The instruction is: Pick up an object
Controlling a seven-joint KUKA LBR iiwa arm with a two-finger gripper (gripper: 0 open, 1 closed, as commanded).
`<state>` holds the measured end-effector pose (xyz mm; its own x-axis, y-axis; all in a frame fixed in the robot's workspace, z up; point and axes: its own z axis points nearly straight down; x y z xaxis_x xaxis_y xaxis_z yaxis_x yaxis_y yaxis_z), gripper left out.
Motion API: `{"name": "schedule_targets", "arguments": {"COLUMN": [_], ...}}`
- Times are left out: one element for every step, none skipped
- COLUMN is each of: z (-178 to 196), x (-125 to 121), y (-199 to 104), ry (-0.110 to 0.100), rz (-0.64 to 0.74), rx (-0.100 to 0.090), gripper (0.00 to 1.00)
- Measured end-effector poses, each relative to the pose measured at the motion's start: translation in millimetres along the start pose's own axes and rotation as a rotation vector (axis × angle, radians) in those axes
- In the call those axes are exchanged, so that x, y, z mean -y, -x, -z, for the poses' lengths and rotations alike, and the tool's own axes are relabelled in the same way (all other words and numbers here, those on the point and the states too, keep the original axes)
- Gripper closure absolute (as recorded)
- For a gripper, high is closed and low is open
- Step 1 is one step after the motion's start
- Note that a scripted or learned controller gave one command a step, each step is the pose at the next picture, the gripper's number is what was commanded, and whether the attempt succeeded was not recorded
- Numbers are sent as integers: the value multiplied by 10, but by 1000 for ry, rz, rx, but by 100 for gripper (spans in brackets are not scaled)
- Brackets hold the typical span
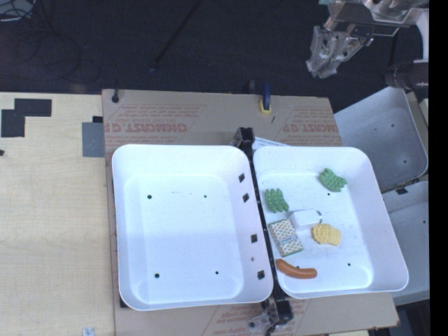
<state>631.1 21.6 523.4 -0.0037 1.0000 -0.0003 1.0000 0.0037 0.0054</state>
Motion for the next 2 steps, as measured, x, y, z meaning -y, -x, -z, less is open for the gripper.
{"name": "schedule_targets", "arguments": {"z": [148, 138], "x": [36, 190], "y": [-561, -1088], "ry": [-7, -11], "rz": [0, 0], "rx": [-1, 0], "gripper": [100, 100]}}
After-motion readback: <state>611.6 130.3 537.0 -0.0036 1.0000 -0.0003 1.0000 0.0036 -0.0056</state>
